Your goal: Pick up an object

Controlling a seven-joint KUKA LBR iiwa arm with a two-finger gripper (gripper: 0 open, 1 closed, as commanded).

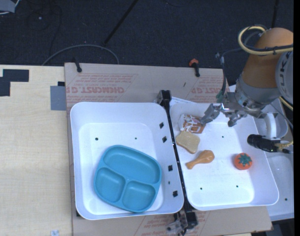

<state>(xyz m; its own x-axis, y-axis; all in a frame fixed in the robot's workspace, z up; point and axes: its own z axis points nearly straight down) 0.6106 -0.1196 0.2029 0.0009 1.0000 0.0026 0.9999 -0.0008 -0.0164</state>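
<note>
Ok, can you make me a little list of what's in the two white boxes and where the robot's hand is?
left bin: blue plate with three sections
right bin: slice of bread, chicken leg, tomato, snack packet
bread and packet: next to each other, by the divider
end effector: above the far side of the right bin, fingers spread, nothing between them
</note>
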